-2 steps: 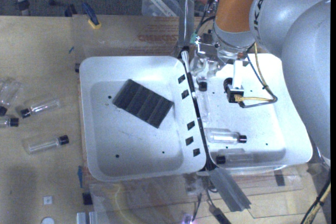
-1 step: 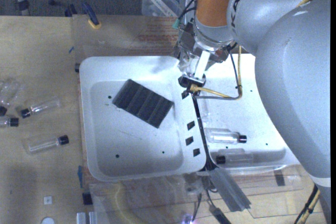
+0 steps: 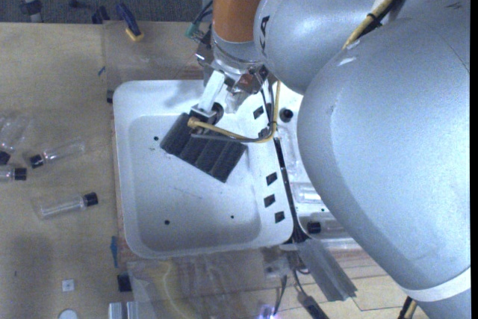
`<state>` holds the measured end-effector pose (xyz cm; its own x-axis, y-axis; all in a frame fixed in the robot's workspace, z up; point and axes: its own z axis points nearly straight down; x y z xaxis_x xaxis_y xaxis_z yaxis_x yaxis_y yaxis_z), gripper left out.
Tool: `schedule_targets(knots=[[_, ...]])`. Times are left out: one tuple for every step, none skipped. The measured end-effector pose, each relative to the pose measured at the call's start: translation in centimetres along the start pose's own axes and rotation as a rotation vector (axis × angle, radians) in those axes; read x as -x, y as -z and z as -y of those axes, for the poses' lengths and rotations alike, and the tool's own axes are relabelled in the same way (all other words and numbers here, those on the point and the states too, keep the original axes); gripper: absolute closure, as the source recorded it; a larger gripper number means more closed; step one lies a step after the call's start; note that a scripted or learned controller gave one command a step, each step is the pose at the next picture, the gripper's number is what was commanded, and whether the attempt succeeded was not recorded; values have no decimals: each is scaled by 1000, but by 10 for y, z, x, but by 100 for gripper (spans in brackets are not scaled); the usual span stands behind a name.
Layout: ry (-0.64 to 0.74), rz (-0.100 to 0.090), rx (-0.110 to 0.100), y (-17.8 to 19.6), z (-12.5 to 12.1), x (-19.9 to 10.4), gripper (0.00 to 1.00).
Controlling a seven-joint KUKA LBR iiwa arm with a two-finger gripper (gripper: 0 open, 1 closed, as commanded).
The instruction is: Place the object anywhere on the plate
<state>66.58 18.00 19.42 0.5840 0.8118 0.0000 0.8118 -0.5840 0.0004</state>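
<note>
A black ribbed rectangular piece (image 3: 203, 149) lies tilted in the left white bin (image 3: 149, 228), toward its far right part. The gripper (image 3: 226, 92) hangs just above the piece's far edge, below the orange band of the arm. I cannot make out anything held in it. The arm's large grey body covers most of the right bin (image 3: 295, 160).
Several clear vials with black caps (image 3: 66, 204) lie on the wooden bench left of the bins. A blue clamp (image 3: 131, 23) sits at the back. Small black clips (image 3: 272, 180) line the divide between the bins. A clear item (image 3: 310, 194) shows in the right bin.
</note>
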Motion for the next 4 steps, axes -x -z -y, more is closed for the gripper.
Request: schedule_targets(knots=[[-213,-3,0,98,19,-28,100],[-748,-3,1,154,27,-19,100],[-749,-3,1,240,28,-32,100],[-648,-2,0,240,27,-32,100]])
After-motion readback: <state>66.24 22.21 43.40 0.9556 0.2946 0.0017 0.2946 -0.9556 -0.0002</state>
